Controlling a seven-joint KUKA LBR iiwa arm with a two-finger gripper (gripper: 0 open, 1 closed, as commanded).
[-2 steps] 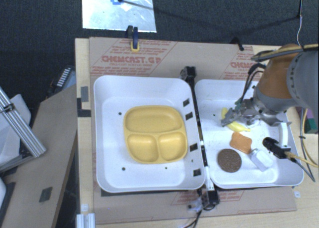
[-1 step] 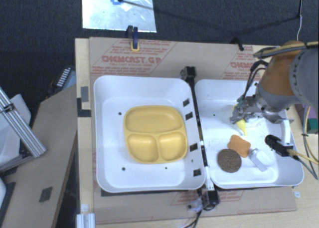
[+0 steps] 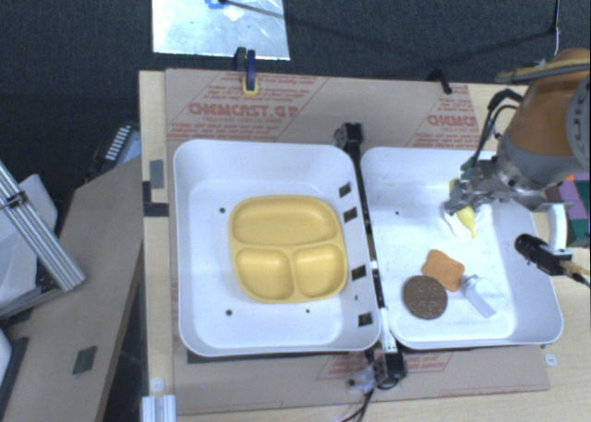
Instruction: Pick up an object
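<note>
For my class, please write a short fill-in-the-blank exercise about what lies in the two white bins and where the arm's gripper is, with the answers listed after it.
1. The yellow tray in the left bin has ____ compartments.
2. The brown disc lies in the ____ bin.
3. The gripper is at a small ____ object.
4. The orange piece lies directly ____ the brown disc in the camera view.

Answers: three; right; yellow; above
</note>
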